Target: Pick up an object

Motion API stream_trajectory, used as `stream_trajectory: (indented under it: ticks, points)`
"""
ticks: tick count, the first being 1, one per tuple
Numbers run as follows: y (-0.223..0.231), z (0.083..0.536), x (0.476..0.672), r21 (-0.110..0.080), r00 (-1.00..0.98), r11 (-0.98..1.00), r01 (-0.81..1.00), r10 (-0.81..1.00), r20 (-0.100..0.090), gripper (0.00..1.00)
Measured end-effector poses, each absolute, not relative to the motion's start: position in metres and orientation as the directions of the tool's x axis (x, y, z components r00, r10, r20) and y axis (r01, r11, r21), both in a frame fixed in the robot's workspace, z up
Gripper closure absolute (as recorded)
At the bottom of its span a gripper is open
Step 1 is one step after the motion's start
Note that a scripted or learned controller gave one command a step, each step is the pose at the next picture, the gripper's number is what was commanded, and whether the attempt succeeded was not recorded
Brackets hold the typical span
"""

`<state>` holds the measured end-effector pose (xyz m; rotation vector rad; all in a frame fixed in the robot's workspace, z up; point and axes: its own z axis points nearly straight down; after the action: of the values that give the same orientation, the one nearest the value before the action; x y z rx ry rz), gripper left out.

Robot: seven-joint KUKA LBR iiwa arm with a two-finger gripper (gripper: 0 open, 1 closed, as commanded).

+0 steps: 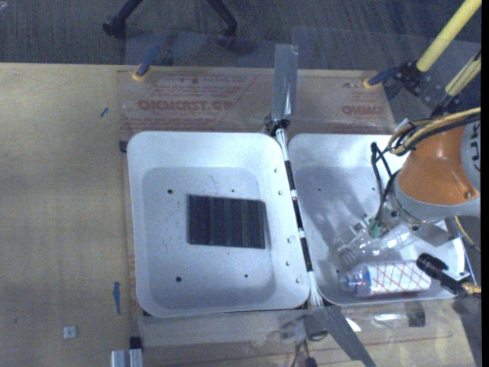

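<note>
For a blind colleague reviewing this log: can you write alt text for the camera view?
The gripper reaches into the right bin above a white tube with red crosshatching. The left bin holds a dark ribbed rectangle.

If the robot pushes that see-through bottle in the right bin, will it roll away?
Probably a little. The bottle looks like clear, thin plastic and lies on its side, so a nudge may roll or skid it across the smooth bin. It looks empty, so likely light and squashy. The checked packet lying close by might stop it.
</note>
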<state>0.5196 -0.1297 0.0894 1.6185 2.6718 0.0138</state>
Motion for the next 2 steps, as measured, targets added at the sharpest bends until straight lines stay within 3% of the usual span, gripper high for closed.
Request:
stream_trajectory:
  ticks: [1, 2]
  points:
    - [-0.131, 0.1, 0.52, 0.02, -0.46, 0.46, 0.888, 0.888, -0.011, 1.0]
    - [-0.044, 0.185, 0.559, 0.002, -0.346, 0.346, 0.938, 0.938, -0.001, 1.0]
